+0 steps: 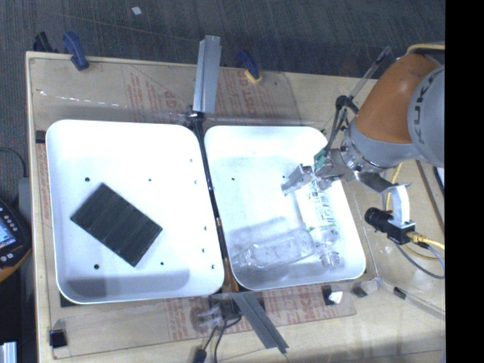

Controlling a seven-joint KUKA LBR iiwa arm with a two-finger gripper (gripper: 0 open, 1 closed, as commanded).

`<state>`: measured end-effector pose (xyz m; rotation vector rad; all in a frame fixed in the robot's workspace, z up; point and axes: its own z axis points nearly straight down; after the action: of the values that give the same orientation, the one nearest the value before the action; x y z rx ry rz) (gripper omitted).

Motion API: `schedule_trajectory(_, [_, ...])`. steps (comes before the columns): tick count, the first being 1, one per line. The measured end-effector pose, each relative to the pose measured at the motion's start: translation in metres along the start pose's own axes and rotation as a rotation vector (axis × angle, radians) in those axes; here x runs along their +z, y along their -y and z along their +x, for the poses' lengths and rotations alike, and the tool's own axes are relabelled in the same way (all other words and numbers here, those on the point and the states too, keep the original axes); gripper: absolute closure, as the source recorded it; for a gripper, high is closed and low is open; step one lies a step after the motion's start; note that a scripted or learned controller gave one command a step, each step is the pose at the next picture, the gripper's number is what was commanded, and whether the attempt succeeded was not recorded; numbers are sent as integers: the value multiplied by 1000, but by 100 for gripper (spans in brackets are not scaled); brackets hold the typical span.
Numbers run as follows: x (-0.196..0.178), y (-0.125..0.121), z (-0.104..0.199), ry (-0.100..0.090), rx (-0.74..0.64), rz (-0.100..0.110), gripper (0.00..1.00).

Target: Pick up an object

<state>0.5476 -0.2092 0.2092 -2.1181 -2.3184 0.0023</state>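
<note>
Nearest me, I see a clear plastic bottle (pixel 274 249) lying along the right bin (pixel 249 146)'s front wall, a second clear bottle (pixel 323 216) against its right edge. The gripper (pixel 301 178) hangs just above that one; I cannot tell its state. The bin's far-left floor lies open.

no text reading clearly anywhere. faint red printing is running across the bench (pixel 113 89) along its far edge and near edge, too blurred to make out. green marks are showing on a clear bottle (pixel 324 216) in the right bin (pixel 227 203), illegible.
</note>
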Motion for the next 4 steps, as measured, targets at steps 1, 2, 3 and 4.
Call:
schedule_trajectory(1, [35,-35,-3,0,-35,0,0])
schedule_trajectory(2, [22,9,0,-1,-61,0,0])
schedule_trajectory(3, [30,-5,-2,0,-90,-2,0])
schedule_trajectory(4, [24,-19,-3,0,-101,-3,0])
